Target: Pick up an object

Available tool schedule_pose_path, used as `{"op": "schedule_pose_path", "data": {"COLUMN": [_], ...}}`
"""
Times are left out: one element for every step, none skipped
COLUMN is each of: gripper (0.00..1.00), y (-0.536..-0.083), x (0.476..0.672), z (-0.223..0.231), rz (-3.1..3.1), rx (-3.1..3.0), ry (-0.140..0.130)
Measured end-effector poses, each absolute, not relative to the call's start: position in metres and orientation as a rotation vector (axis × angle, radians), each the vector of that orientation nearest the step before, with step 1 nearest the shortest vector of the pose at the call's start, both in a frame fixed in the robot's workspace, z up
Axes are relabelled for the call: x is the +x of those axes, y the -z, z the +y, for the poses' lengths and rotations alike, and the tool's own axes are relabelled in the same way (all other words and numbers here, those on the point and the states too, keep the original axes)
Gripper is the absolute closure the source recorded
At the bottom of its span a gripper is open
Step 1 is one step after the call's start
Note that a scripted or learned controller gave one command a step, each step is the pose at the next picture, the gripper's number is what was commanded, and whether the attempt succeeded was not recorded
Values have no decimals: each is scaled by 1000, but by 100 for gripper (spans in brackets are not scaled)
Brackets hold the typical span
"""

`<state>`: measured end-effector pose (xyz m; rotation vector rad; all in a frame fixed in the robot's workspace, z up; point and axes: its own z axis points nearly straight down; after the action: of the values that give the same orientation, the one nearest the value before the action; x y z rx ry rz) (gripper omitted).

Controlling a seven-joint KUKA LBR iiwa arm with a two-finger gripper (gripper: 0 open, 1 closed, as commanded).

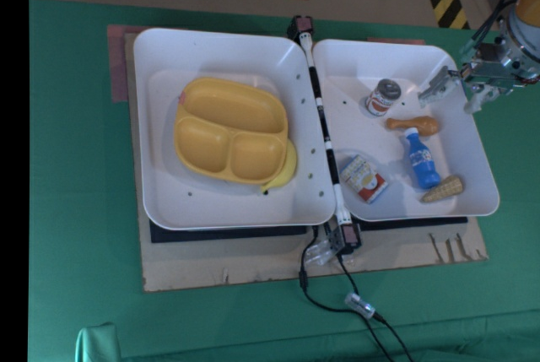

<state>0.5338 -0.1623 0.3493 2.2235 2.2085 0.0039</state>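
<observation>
Lining up my first pick in the right bin (354,56).
My tool (456,90) hangs over that bin's far right rim, fingers apart, clamped on nothing. The can (385,96) stands left of it, the blue bottle (419,159) nearer me; I'd centre over 1 target and descend straight, staying off the wall.
</observation>
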Motion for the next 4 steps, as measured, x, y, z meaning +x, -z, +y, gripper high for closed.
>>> {"op": "schedule_pose_path", "data": {"gripper": [0, 0, 0, 0], "y": [-289, -195, -186, -186], "x": [580, 604, 661, 698], "z": [-190, -189, -189, -189], "rz": [2206, 2203, 2206, 2231], "rx": [2223, 2217, 2215, 2230], "ry": [0, -7, -8, 27]}}
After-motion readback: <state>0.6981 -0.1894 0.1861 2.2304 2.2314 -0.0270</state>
